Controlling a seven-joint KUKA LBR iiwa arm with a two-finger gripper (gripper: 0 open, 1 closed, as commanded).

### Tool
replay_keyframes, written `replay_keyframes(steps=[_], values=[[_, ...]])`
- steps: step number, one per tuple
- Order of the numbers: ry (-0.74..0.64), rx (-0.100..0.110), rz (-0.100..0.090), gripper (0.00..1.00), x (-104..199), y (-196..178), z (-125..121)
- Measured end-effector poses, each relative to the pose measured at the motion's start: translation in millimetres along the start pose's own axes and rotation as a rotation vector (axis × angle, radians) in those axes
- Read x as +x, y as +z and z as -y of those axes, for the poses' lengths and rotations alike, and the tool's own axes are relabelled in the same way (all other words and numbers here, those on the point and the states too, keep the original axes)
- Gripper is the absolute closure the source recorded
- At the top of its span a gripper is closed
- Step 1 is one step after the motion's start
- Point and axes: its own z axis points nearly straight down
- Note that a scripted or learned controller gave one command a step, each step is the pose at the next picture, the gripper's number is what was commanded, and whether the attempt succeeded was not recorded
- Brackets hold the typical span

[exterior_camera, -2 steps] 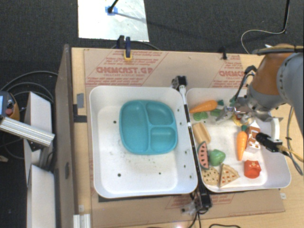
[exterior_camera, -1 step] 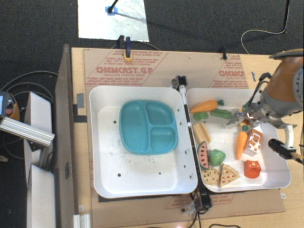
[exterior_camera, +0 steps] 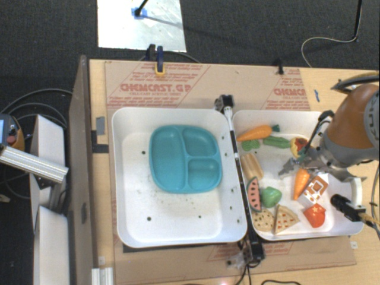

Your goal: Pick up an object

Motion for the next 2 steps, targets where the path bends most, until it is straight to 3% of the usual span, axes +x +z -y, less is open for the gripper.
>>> replay_keyframes(steps=[1,2], values=[[-0.001,-0.007,0.002,1.0,-1,-11,-3],[-0.014,-0.008,-0.001,1.0,87,-1,-74]])
